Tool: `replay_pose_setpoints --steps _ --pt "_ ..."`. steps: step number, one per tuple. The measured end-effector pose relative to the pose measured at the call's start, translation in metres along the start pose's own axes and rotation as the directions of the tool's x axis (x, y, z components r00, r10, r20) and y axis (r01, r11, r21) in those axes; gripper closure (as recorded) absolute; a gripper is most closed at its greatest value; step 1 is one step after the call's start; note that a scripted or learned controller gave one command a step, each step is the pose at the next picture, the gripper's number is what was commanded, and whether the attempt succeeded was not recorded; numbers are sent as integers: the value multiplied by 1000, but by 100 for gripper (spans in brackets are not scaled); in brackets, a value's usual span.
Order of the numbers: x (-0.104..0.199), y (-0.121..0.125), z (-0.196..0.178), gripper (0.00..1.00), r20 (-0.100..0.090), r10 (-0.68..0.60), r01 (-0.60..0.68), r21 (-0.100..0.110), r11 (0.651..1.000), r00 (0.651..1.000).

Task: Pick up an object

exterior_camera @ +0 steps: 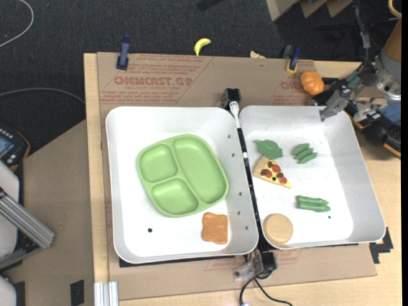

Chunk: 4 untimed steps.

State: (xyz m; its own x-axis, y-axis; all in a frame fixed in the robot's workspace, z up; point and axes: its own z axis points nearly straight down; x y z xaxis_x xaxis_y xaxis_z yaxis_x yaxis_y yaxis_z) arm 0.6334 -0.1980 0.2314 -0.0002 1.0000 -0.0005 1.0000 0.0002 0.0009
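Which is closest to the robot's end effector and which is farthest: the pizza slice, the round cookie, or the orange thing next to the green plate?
From the end effector, at the right bin's far right corner:
1. Pizza slice, middle of the right bin.
2. Round cookie, near edge of the right bin.
3. Orange thing, in the left bin, by the green plate.

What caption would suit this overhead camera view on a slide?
Gripper poised at the right white bin's far edge, above toy foods; green three-compartment plastic plate in the left white bin.
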Motion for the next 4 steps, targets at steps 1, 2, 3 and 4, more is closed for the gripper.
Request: replay_pose_setpoints --steps 1,2,3,4 --pt "26 12 -216 0 6 -4 4 -22 1000 1000" --pt "25 12 -215 100 4 -1 1 -6 1000 1000" --pt "64 -25 -170 100 -2 -2 2 6 1000 1000" --pt "121 -51 -131 100 -3 -5 5 7 1000 1000"
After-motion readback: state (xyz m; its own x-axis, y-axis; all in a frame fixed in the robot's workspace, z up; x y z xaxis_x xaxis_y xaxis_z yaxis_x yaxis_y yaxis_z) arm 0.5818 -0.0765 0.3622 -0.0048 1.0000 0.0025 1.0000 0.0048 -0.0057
